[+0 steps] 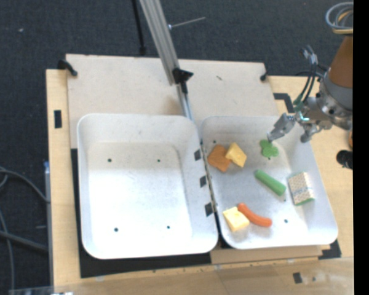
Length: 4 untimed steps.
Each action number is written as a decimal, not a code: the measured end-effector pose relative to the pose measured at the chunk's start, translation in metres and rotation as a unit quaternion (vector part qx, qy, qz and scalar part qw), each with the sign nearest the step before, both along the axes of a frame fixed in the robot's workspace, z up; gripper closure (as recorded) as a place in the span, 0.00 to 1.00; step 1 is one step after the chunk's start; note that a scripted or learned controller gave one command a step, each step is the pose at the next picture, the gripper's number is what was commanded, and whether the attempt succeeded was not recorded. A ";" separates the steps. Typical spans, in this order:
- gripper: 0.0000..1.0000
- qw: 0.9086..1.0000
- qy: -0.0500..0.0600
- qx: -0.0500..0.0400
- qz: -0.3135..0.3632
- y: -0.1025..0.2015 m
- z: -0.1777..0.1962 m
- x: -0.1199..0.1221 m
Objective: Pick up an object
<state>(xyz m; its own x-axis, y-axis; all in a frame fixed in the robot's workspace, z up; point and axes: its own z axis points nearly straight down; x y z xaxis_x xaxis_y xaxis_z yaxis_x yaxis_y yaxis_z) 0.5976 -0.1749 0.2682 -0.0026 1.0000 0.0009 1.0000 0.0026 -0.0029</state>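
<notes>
The right white bin (317, 223) holds several small objects. A small green piece (269, 148) lies near its far edge. A brown chunk (218, 158) touches a yellow block (237, 155) at the bin's left. A green cylinder (270, 182) lies mid-bin, and a speckled beige block (301, 188) sits to its right. Near the front, a second yellow block (235, 219) lies beside an orange carrot-like piece (256, 216). My gripper (290, 136) hangs over the bin's far right corner, open, with nothing between its fingers. Its left fingertip (274, 136) is just above the small green piece.
The left white bin (92, 183) adjoins the right one along a shared middle rim. A slanted metal pole (163, 42) rises from behind the bins. Cables (6, 189) lie on the dark floor at the left.
</notes>
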 end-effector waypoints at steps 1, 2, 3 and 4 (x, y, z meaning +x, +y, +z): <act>0.00 1.000 -0.003 -0.001 0.001 0.000 0.003 0.001; 0.00 1.000 0.000 -0.002 0.000 0.001 -0.041 0.006; 0.00 1.000 0.001 -0.002 -0.002 -0.005 -0.103 0.003; 0.00 1.000 0.001 -0.002 -0.003 -0.004 -0.166 0.003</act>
<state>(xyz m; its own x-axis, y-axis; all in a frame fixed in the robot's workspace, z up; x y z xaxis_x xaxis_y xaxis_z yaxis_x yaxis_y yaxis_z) 0.6006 -0.1791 0.1022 0.0039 1.0000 -0.0023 1.0000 -0.0039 -0.0045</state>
